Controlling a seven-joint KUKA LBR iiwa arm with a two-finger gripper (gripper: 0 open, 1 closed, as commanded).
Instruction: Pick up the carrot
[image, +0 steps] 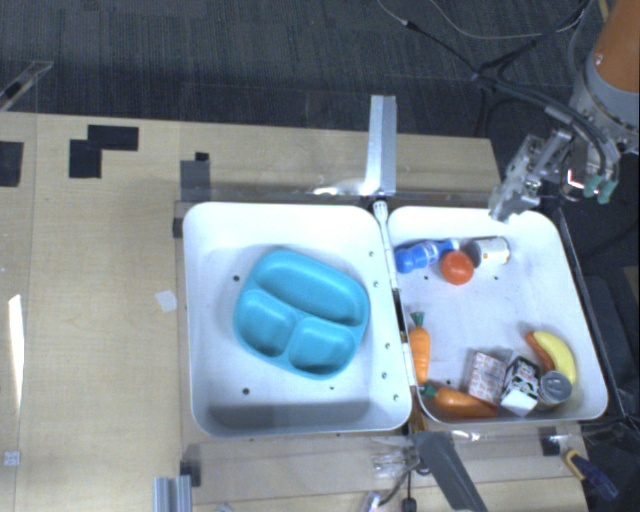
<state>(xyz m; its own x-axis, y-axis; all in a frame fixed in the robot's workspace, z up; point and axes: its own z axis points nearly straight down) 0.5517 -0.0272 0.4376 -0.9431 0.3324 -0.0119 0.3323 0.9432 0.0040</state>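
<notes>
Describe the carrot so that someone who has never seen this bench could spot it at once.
Look in the right-hand white bin, along its left wall beside the divider between the two bins. The carrot lies there pointing lengthwise along that wall, small and orange with a green top at its far end. Unlike the round orange ball further back and the darker orange piece at the near edge, it is tapered and leafy.

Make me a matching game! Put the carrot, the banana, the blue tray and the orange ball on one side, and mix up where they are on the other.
Things:
1. carrot
2. banana
3. blue tray
4. orange ball

Places:
A. alone in the left bin
B. right bin, against the left wall
C. right bin, near the right wall
D. right bin, far end, beside a blue bottle

Pairs: 1-B, 2-C, 3-A, 4-D
</notes>
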